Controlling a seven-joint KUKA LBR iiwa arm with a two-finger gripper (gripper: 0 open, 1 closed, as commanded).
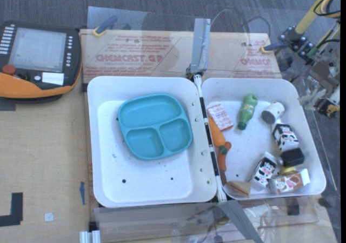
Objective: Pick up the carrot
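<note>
The carrot (217, 134) is orange with a green top toward the front. It lies along the left wall of the right bin (311, 128), just beside the divider between the bins. My gripper (323, 101) is at the view's right edge, outside the right bin's right rim and far from the carrot. Cables and grey parts surround it. Nothing is seen held in it.
The right bin also holds a red-and-white packet (220, 116), a green bottle (247, 110), a white cup (273, 111), two cow-patterned cartons (285, 135) (264, 170), a black block (292, 156) and a tan wedge (238, 188). A teal divided plate (155, 126) sits in the left bin (102, 144).
</note>
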